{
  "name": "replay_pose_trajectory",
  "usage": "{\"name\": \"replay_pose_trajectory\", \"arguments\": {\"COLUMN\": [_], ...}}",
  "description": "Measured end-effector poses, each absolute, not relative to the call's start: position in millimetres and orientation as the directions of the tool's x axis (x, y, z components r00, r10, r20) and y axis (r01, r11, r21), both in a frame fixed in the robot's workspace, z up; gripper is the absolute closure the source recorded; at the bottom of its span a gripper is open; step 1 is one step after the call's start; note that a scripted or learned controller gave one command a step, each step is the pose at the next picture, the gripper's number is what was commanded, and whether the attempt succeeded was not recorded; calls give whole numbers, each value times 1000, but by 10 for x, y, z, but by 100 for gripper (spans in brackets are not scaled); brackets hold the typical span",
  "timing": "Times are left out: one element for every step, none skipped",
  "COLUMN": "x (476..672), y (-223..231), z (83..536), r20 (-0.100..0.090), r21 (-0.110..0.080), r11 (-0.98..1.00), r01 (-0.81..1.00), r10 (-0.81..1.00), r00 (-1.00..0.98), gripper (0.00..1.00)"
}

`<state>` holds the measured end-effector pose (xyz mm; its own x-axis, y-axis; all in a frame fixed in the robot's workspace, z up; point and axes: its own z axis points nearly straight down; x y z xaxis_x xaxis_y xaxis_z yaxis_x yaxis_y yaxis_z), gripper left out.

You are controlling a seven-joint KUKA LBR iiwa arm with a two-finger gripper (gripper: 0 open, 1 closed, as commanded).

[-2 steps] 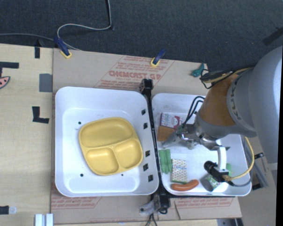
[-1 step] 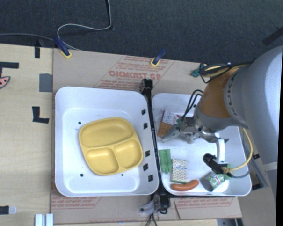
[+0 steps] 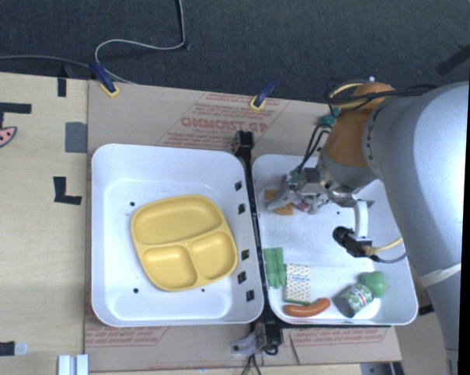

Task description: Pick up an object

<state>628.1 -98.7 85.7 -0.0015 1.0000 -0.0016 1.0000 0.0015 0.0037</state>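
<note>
Yellow tray (image 3: 184, 241) in left bin (image 3: 109, 216), end effector (image 3: 301, 192) low in right bin (image 3: 401, 295), near orange item (image 3: 279, 200)

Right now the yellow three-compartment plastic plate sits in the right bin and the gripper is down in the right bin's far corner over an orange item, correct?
Not quite. The camera view shows the yellow three-compartment plastic plate in the left white bin, not the right one. The gripper is indeed down in the right bin's far corner over an orange item.

A bulky grey arm (image 3: 430, 176) with an orange band (image 3: 350, 137) above the wrist, thin yellow cables looping round it, and a small metal gripper (image 3: 301, 192).
</note>
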Motion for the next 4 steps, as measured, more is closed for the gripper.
{"name": "replay_pose_trajectory", "arguments": {"x": [6280,6280,6277,6277], "y": [-989,-990,-989,-990], "z": [961,961,1055,1054], "r20": [-3,-3,-4,-5], "r21": [2,2,0,1], "r11": [2,2,3,3], "r01": [1000,1000,1000,1000], "r10": [1000,1000,1000,1000], "r00": [-2,-2,-3,-3], "gripper": [100,0,100,0]}}
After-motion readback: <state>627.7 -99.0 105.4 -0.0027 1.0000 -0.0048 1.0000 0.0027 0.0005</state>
